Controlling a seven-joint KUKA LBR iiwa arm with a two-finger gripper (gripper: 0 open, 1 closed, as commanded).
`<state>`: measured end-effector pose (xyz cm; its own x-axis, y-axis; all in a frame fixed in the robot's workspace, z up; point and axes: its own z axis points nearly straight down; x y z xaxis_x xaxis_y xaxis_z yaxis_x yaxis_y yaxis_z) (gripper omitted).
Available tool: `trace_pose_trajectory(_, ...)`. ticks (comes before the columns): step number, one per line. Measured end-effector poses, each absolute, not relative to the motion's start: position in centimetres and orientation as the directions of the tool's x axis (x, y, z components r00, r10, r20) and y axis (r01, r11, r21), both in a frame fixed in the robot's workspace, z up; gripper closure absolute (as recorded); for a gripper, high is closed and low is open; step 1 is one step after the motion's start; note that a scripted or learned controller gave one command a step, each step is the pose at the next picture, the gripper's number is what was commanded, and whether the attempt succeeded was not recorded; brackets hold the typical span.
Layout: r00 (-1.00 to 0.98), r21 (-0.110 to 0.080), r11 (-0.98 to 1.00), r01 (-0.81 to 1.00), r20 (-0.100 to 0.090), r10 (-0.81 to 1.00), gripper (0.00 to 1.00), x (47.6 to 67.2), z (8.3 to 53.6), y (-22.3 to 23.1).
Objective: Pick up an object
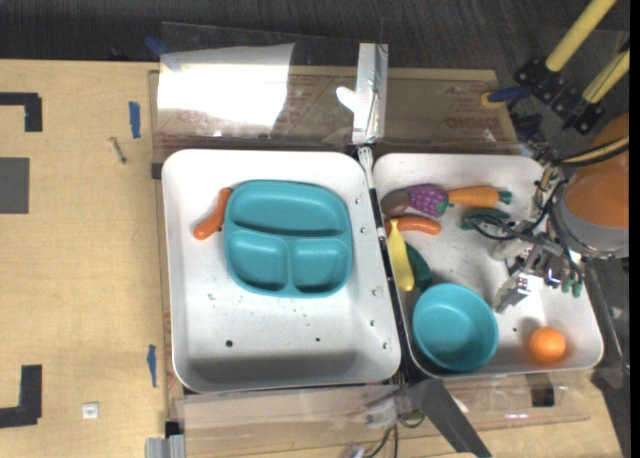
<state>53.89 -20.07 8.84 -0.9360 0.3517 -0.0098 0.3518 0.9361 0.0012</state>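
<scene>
My gripper (522,278) hangs low over the right side of the right bin (470,168), below the orange wrist band. It is a tangle of metal and cables from this angle. Just below it lies an orange ball-shaped fruit (547,344), and the teal bowl (455,325) sits to its left. At the back of the bin are a toy carrot (474,196), purple grapes (426,199) and a red sausage (420,227). A yellow banana (400,257) rests along the bin's left wall beside a green piece (418,269). I see nothing held in the gripper.
The left bin (190,326) holds a teal divided plate (289,236) with an orange sausage-like toy (210,216) at its left. A clear plastic sheet (230,91) and a metal divider (370,96) stand behind the bins. Yellow poles (590,16) rise at upper right.
</scene>
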Motion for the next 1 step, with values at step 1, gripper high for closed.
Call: trace_pose_trajectory(1,-0.889,0.007,0.889,0.458,-0.011,0.458,0.00,59.22,8.88,-11.33)
